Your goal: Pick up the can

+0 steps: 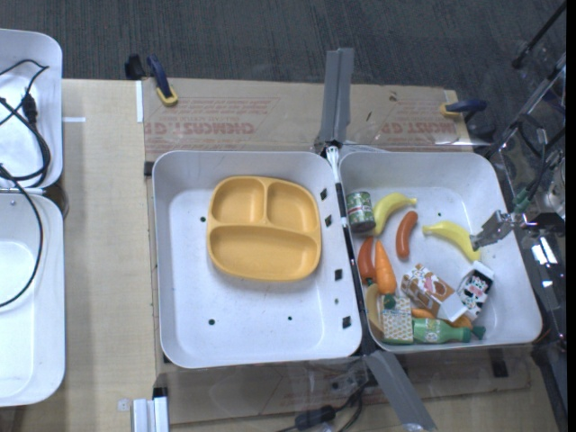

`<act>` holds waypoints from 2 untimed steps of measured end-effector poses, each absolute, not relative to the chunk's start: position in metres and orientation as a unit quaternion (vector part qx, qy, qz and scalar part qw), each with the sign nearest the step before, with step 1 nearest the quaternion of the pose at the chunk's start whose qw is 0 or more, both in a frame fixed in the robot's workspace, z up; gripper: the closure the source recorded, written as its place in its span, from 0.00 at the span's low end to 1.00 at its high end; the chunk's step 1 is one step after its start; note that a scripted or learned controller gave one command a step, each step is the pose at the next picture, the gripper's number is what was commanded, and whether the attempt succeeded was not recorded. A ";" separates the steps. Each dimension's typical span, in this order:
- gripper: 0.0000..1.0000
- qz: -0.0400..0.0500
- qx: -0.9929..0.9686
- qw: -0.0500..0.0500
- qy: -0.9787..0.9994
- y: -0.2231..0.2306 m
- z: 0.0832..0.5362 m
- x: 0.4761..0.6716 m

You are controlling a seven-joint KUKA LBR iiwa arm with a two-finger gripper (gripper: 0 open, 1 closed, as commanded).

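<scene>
The can [360, 211] is small, with a green label and a silver top. It stands upright at the left side of the right bin [423, 165], close to the divider. A yellow banana [391, 209] lies right beside it. My gripper [490, 230] hovers at the right side of that bin, by the tip of a second banana [453, 237]. It is well to the right of the can and apart from it, with nothing visibly in its grasp.
The right bin also holds a red sausage [406, 233], a carrot [384, 267], a snack box [427, 289], a small milk carton [474, 291] and a green bottle [438, 332]. A yellow divided plate [265, 228] lies in the left bin [180, 268].
</scene>
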State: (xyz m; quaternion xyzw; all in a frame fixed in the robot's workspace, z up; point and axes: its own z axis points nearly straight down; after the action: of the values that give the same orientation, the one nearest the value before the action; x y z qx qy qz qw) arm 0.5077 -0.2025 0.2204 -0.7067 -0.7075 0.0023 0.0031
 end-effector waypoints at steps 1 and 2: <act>0.00 0.002 -0.706 0.002 -0.708 -0.119 0.088 0.538; 0.00 0.001 -0.614 0.002 -0.789 -0.143 0.140 0.505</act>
State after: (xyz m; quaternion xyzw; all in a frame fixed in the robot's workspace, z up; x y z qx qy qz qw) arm 0.5050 -0.1430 0.1405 -0.6141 -0.7892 0.0012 0.0022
